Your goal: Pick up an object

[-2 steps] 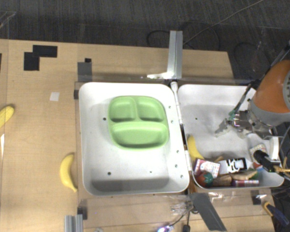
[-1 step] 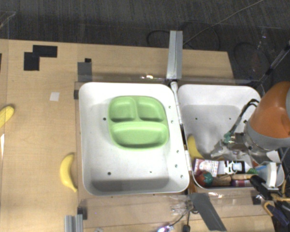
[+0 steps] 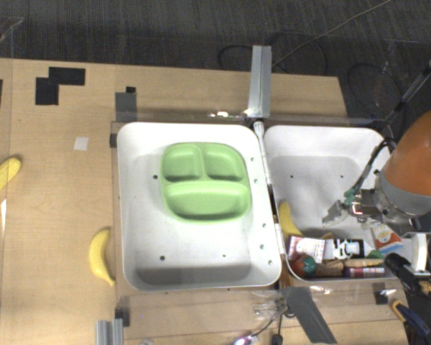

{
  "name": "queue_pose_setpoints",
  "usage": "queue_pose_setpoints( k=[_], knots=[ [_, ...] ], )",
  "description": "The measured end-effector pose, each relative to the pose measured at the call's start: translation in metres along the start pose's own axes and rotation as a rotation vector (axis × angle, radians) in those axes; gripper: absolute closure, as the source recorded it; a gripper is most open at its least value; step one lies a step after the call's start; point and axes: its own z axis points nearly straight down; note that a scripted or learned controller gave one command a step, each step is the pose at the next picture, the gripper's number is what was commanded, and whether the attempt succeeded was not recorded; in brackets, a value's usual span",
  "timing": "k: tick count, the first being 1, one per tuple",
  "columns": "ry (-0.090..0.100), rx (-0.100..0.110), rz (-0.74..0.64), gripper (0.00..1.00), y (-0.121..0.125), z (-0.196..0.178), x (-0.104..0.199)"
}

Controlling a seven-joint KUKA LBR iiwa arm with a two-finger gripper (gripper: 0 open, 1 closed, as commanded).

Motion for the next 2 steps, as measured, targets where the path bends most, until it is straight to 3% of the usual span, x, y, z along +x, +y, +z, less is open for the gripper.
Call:
queue_pose_setpoints(
  k=[1, 2],
  knots=[
    [0.0, -0.009, 0.004, 0.0, 0.067, 0.054, 0.044],
    [-0.003, -0.014, -0.072, 0.0, 0.003, 0.053, 0.018]
  ],
)
